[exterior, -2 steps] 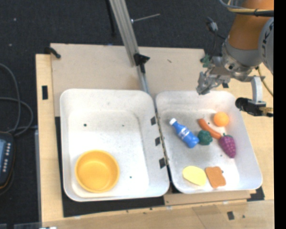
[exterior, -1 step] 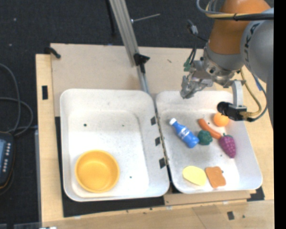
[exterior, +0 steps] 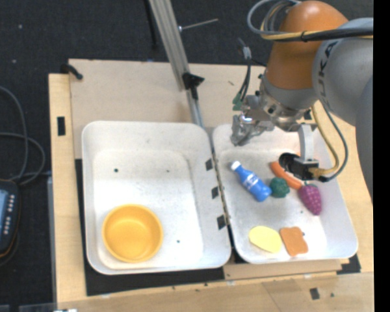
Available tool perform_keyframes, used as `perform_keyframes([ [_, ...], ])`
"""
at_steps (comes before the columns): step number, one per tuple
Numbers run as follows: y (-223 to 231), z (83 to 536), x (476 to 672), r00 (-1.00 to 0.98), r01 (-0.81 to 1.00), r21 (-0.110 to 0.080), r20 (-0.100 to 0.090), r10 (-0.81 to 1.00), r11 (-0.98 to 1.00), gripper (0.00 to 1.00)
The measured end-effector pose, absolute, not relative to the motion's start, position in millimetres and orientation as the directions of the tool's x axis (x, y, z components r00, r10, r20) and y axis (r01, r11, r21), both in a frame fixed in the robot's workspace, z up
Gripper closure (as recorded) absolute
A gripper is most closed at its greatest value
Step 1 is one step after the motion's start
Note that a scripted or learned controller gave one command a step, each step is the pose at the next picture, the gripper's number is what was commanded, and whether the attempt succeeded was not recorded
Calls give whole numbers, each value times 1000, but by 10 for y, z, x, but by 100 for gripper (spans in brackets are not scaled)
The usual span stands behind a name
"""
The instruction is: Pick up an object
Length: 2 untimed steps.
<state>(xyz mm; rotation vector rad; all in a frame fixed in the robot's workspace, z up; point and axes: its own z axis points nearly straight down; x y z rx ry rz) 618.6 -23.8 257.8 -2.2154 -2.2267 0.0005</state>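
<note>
My gripper hangs over the far left corner of the right bin, below the orange wrist band. Nothing shows in it. A blue bottle with a white cap lies just in front of it, tilted toward the bin's middle. To the bottle's right sit a green lump, an orange carrot and a purple grape bunch. Near the front wall lie a yellow piece and an orange piece.
A yellow bowl rests in the front left of the left bin. A slanted metal post rises behind the bins. A black cable clip from the arm hangs above the carrot.
</note>
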Motion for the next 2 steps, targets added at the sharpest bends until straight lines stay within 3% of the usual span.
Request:
perform_keyframes([
  [2,859,2646,5821,-8,1000,0,2,1000,8,100],
])
